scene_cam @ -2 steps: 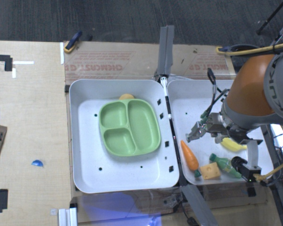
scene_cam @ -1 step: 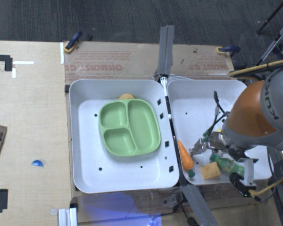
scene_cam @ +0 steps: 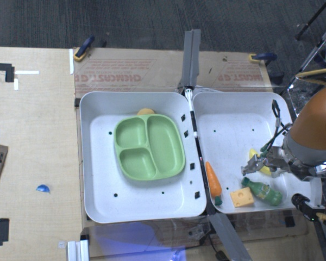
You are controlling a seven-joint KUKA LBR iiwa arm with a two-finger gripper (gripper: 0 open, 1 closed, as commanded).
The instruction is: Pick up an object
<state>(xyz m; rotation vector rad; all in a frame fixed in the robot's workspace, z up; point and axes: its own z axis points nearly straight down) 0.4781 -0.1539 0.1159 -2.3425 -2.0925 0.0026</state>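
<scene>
Counting one carrot (scene_cam: 213, 180), one green bottle (scene_cam: 264, 193) (right bin (scene_cam: 233, 113)).

You are looking down on two white bins side by side on the desk (scene_cam: 27, 145). The left bin (scene_cam: 98, 200) holds a green divided plate (scene_cam: 150, 147), with a yellow thing (scene_cam: 146, 112) peeking out behind it. In the right bin (scene_cam: 233, 118), the gripper (scene_cam: 255, 165) hangs low over a green bottle (scene_cam: 263, 192), near a cheese wedge (scene_cam: 242, 198) and a carrot (scene_cam: 212, 180).

Pale green divided plate (scene_cam: 150, 147), orange carrot (scene_cam: 212, 179), yellow cheese wedge (scene_cam: 242, 198), green bottle (scene_cam: 264, 192)
</scene>
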